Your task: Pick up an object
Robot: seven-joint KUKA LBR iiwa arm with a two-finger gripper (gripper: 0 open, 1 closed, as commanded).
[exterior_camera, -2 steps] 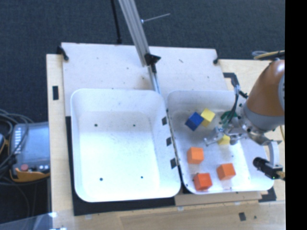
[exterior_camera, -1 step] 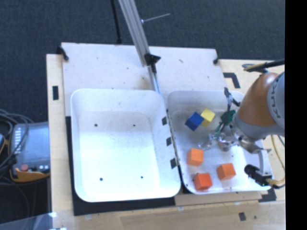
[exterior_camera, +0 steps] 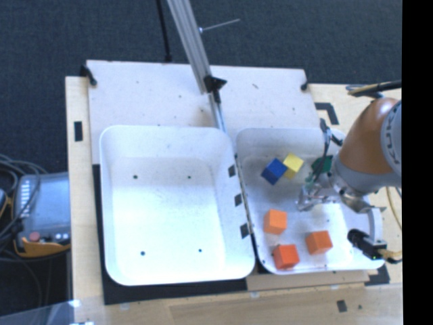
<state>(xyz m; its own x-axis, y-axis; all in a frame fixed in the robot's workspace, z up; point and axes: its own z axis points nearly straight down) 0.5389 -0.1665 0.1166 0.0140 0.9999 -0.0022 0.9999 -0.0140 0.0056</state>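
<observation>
Gripper (exterior_camera: pixel 309 200) low in right bin (exterior_camera: pixel 252 144), orange cube (exterior_camera: pixel 275 221) just left

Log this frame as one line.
tool: over right bin, holding nothing seen | blocks: blue, yellow, three orange | stage: pre-grasp

Bright, even overhead light; washed-out white bins (exterior_camera: pixel 169 202); soft, slightly blurred detail.

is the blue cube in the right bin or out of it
In. The blue cube sits on the floor of the right bin, touching the yellow cube, left of the gripper.
</observation>
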